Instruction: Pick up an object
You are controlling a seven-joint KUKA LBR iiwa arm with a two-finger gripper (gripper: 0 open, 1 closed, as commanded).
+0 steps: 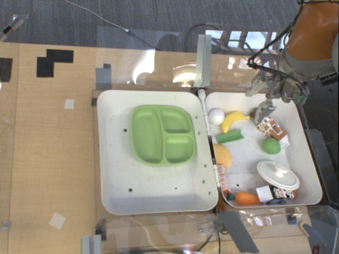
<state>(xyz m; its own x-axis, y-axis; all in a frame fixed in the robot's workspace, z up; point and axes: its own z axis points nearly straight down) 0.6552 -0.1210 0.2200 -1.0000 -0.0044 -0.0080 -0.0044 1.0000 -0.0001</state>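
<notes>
My gripper (264, 111) hangs over the back of the right bin (313, 180), just above and left of a small brown-and-white carton (271, 127). I see nothing held in it. Left of it lie a yellow banana (233, 120) and a white ball (216, 116). A green stick (229, 137) lies below the banana, and a green ball (271, 146) sits in front of the carton. Nearer the front are a yellow fruit (223, 155), a white lidded dish (278, 175) and an orange carrot (246, 198).
The left bin (119, 189) holds a green divided plate (162, 134). A ridge (207, 142) separates the two bins. A small printed box (275, 193) and a red packet (222, 179) lie at the right bin's front. A grey post (201, 60) stands behind the bins.
</notes>
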